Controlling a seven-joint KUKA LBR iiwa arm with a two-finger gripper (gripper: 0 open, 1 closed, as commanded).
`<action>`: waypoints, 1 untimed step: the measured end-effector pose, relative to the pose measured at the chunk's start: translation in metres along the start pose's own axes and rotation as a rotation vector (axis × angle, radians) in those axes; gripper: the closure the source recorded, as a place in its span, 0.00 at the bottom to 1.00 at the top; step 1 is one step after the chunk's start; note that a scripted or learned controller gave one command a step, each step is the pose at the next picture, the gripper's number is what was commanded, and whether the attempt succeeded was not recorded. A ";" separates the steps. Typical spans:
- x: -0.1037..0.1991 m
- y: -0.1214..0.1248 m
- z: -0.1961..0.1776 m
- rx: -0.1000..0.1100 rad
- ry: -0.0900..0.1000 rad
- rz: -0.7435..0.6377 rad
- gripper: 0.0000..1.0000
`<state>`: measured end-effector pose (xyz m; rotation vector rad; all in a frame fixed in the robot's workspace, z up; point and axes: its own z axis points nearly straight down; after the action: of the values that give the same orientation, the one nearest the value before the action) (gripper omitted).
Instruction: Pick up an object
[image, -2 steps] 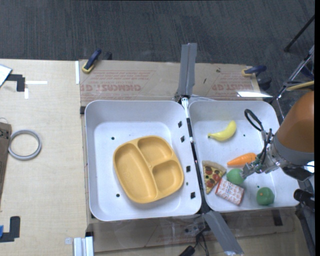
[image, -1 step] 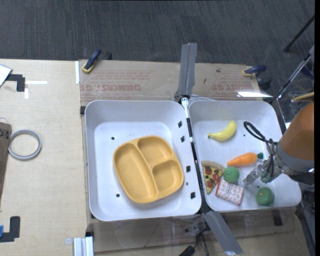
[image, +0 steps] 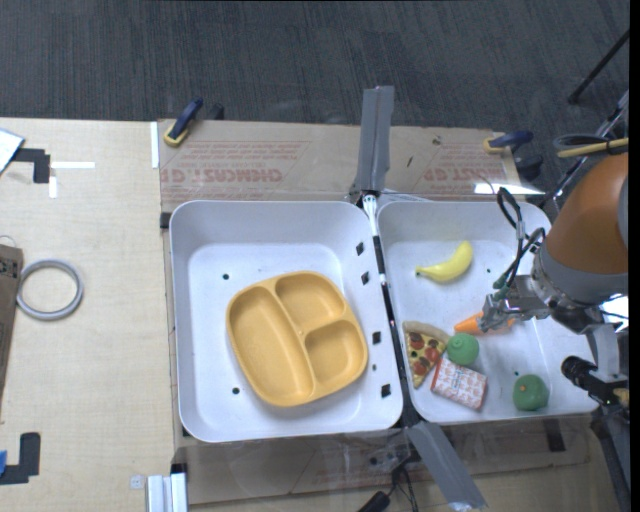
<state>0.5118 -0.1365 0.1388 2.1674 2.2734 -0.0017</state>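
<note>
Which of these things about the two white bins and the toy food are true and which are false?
1. The yellow divided plate lies in the left bin. True.
2. The banana lies on the yellow plate. False: it lies in the right bin, near the far side.
3. The tool is down at the orange carrot. True.
4. The pizza slice is in the left bin. False: it is in the right bin, close to the wall between the two bins.
5. Two green things are in the right bin. True: one beside the pizza, one near the front corner.
</note>
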 end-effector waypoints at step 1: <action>0.069 0.016 -0.052 0.003 -0.001 0.463 1.00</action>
<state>0.5244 -0.0668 0.1907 2.6321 1.7160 -0.0059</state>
